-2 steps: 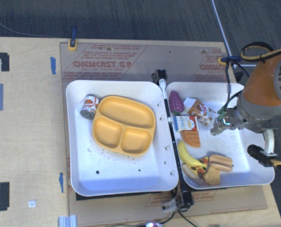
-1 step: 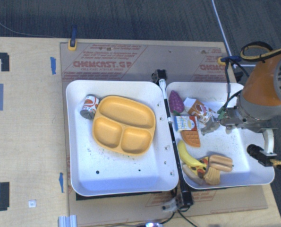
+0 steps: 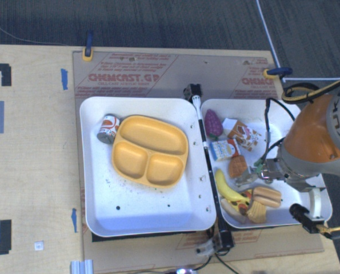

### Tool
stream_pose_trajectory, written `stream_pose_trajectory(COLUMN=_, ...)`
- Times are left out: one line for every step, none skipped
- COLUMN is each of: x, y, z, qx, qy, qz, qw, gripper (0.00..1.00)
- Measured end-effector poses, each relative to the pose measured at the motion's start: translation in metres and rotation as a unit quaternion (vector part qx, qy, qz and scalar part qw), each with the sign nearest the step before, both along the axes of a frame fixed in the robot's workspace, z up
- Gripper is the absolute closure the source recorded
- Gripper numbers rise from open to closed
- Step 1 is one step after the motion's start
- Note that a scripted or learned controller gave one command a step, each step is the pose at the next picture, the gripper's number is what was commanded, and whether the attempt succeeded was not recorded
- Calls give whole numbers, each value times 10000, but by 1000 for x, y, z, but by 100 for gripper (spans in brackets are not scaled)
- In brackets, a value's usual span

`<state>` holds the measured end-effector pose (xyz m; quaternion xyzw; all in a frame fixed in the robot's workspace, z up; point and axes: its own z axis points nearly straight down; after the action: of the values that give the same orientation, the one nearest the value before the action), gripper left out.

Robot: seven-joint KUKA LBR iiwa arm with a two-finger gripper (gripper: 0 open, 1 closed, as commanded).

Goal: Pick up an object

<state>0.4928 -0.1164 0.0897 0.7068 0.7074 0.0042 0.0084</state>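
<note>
Crowding your right white bin [image 3: 284, 114]: a yellow plastic banana [image 3: 229, 189], a purple toy grape bunch [image 3: 214, 123] and a brown hot-dog toy [image 3: 265, 197], just below the metal claw [image 3: 251, 177], whose grip you cannot tell.

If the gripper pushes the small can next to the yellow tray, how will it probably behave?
The can lies on its side in the left bin, so a push would probably roll it. It touches the yellow tray, which may block it on that side. Its rounded, seemingly smooth wall could slip between fingers. It looks small, so likely light.
</note>
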Motion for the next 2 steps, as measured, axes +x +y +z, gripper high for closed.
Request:
stream_pose_trajectory(x=1, y=-5, z=11, qx=-54, qy=-39, qz=-23, qw=10000, gripper=100)
stream_pose_trajectory(x=1, y=-5, z=11, qx=-53, qy=-36, qz=-23, qw=10000, gripper=0)
